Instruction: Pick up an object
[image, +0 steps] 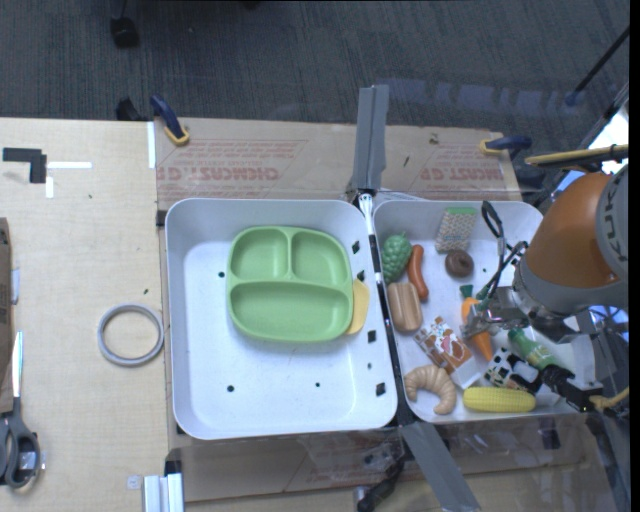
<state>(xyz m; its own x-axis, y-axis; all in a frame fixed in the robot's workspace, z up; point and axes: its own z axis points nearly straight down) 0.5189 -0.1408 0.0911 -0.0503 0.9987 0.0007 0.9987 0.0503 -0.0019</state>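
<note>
Nearest us in the right bin (520, 415) lay the corn (499, 400) and croissant (433, 388); farther back our hand (484, 318) hung by the carrot (477, 330), its grip impossible to tell. We judged a straight, centred descent best.

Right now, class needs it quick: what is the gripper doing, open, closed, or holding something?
Gripper: cannot be told. It is low in the right bin, among the toy food beside the carrot.
</note>
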